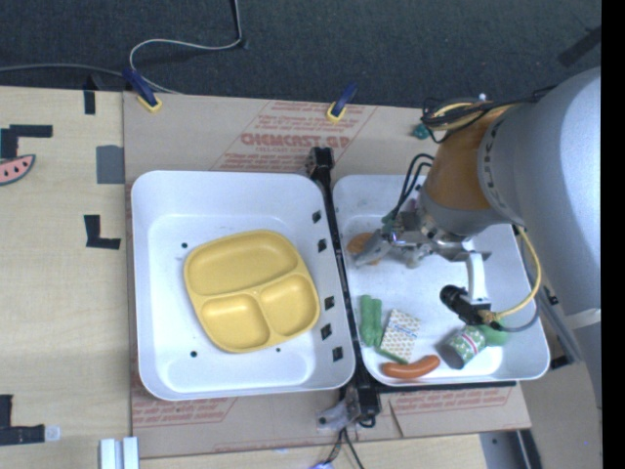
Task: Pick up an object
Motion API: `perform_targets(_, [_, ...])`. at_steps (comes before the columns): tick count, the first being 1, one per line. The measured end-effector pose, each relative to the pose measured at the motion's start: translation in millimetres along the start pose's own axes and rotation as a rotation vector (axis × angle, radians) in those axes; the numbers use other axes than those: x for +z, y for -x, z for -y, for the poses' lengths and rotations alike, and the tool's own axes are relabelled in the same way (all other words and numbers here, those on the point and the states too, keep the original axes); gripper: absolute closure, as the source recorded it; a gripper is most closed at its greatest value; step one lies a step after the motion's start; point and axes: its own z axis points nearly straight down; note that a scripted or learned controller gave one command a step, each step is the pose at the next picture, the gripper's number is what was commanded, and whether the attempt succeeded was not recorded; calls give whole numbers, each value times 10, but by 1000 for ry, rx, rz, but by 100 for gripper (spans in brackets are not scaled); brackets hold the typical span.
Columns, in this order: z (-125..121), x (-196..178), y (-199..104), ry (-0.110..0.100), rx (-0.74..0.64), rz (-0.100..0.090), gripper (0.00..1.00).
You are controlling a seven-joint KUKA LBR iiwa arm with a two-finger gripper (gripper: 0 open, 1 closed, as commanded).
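Since our gripper (383, 245) hangs low over the right bin (522, 360), we see a small orange-brown object (363, 245) touching its left side; whether it is gripped, we cannot tell.

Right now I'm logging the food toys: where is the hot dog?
The hot dog lies at the near edge of the right bin, just below the checkered packet and left of the small can.
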Motion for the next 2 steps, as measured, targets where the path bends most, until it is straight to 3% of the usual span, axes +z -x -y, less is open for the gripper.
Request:
perform_targets(1, [-3,-96,3,2,0,1,100])
perform_targets(2, [-3,-95,2,1,0,1,0])
